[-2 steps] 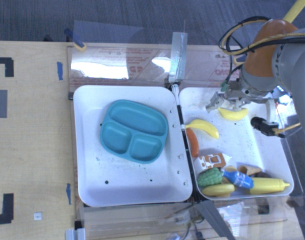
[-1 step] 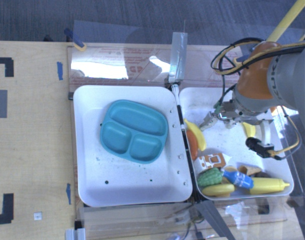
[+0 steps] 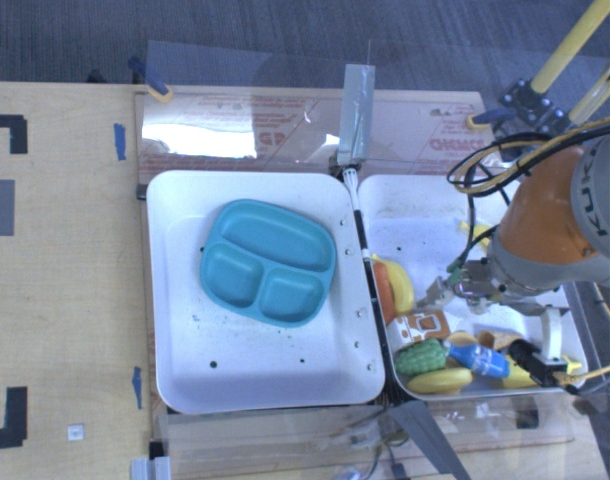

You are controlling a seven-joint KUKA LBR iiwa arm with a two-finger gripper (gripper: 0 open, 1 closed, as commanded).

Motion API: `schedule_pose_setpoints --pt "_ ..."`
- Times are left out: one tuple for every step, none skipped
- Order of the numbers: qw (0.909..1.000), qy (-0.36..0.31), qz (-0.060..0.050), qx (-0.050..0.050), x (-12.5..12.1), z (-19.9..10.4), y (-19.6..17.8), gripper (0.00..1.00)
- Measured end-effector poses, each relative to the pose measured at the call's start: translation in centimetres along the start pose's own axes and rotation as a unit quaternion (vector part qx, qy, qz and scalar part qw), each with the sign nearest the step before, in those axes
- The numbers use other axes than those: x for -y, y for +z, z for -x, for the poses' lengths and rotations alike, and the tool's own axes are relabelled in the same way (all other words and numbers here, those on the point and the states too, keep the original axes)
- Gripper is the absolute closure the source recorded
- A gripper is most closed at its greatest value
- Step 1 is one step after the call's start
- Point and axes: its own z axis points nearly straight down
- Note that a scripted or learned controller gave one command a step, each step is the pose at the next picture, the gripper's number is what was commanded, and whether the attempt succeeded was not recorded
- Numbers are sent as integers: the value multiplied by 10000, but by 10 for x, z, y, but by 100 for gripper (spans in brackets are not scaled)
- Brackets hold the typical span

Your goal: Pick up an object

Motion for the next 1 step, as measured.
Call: schedule_pose_setpoints --pt "9991 -410 45 19 -24 -19 5 0"
